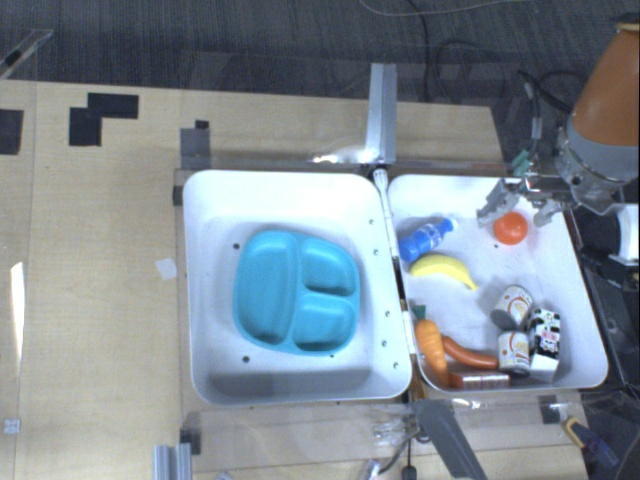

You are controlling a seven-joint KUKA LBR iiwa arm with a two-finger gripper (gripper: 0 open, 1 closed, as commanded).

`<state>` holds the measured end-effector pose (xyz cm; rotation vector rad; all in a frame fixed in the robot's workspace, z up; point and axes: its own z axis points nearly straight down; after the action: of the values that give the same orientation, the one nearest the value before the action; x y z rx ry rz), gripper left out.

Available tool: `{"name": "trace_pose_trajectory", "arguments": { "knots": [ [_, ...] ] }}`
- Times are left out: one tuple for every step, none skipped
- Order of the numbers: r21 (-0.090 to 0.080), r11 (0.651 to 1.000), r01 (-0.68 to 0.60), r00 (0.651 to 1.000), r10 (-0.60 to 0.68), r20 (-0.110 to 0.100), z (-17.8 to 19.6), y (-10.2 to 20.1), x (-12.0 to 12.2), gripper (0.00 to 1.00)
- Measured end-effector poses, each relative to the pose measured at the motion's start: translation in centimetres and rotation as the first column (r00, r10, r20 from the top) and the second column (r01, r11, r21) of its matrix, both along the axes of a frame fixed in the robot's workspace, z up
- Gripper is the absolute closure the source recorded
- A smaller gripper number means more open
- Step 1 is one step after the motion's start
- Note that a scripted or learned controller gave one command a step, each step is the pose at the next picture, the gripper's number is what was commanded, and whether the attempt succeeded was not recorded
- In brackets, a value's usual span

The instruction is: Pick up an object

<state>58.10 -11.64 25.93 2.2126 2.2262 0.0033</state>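
Two white bins side by side on the bench. Left bin has a blue divided tray lying flat in the middle, 3 compartments.

Right bin holds the clutter. Arm comes in from the right, orange band up top, w/ the gripper down in the bin's far right part. Fingers are spread apart, one on each side of a small orange ball. Ball sits on the bin floor just below and between the tips; can't tell if either finger touches it, but it isn't pinched.

Towards the divider: a blue bottle lying tilted, and a yellow banana just beside it on the near side. Further towards the near edge, a carrot by the divider, a brown sausage-like item next to it, touching or nearly so. Right of those, a bunch of small packs: a round grey/white thing, a black & white carton, and a small can w/ red label, all crowded together. Ball is well apart from that pile.
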Motion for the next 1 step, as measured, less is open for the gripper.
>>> {"name": "trace_pose_trajectory", "arguments": {
  "knots": [
    [0.000, 0.991, 0.132, 0.991, -0.132, 0.003, 4.17, 0.72, -2.45, 0.00]
  ]
}}
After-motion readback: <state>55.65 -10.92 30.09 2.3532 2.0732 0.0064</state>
